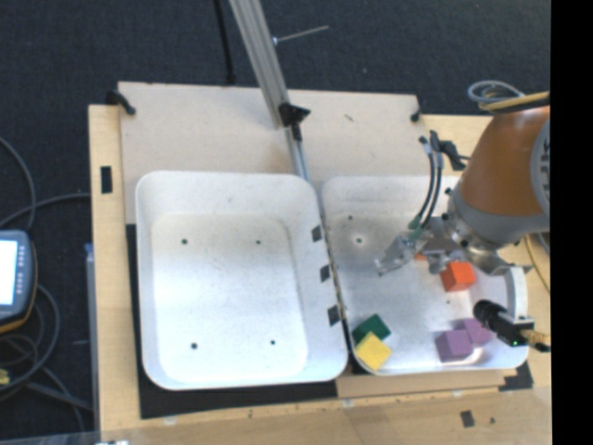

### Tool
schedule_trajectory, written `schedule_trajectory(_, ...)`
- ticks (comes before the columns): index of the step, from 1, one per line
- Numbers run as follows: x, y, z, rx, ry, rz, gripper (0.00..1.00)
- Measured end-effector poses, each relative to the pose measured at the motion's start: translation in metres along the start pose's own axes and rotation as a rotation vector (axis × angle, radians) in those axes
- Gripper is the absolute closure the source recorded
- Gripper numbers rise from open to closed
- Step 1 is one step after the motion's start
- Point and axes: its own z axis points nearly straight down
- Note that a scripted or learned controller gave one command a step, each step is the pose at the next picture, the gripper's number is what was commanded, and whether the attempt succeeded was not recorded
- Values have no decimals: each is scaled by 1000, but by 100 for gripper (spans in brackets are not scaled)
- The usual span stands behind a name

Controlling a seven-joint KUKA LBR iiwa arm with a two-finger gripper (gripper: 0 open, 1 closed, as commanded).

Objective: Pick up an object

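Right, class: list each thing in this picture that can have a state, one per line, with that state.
gripper: low inside the right bin, fingers' spread unclear
orange block: in the right bin, close beside the gripper
green block: on the bin floor, touching the yellow block
yellow block: at the bin's front left corner
purple blocks: together near the front rim
left bin: flat on the bench

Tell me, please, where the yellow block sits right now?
The yellow block lies in the right bin, at its near-left corner, touching the green block.

arm (505,170) over right bin (371,197), coloured blocks (456,343)
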Motion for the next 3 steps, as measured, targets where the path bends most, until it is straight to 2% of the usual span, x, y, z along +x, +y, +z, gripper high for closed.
schedule_trajectory(1, -36, 51, 43, 4, -2, -1, 0)
schedule_trajectory(2, -113, 74, 67, 5, -3, 1, 0)
schedule_trajectory(3, -107, 110, 123, 3, -2, -7, 0)
